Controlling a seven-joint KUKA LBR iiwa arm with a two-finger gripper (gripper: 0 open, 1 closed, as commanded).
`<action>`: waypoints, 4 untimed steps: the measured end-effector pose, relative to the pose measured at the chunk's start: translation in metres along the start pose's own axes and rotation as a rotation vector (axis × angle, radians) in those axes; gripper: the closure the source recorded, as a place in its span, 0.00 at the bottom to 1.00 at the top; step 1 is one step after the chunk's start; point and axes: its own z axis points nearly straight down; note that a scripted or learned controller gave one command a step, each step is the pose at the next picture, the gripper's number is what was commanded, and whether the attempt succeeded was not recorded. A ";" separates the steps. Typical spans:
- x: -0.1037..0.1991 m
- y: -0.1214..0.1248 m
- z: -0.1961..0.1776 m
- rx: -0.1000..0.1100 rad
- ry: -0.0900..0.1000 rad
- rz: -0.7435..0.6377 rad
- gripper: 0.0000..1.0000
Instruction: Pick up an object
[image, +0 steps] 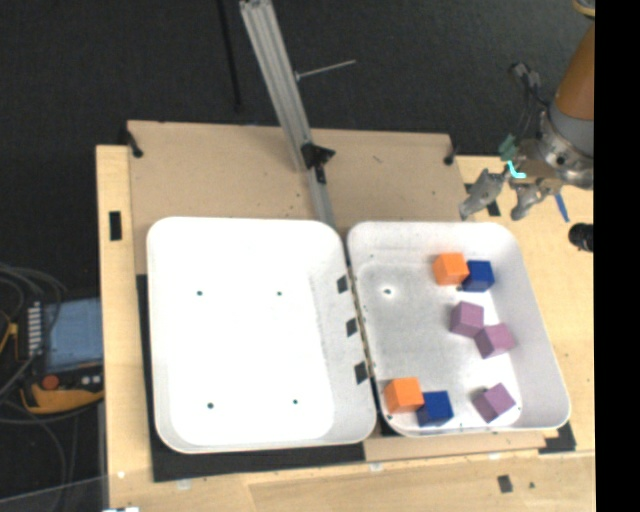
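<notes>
Gripper (503, 200) above right bin's (535, 330) far rim, fingers spread wide, nothing between. 7 blocks in the bin. Suggest lone purple block (493, 402), near corner: descend centred, straddle, close.

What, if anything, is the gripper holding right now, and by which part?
Nothing: the gripper is open above the right bin's far edge, with all blocks lying in the bin.

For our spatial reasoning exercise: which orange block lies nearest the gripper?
The orange block at the right bin's far end, touching a blue block; the other orange one sits at the near edge.
</notes>
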 end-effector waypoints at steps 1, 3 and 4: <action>-0.001 0.000 -0.002 -0.003 -0.003 -0.002 0.00; -0.001 -0.004 0.123 0.002 -0.001 0.002 0.00; -0.004 -0.001 0.157 -0.023 -0.007 0.003 0.00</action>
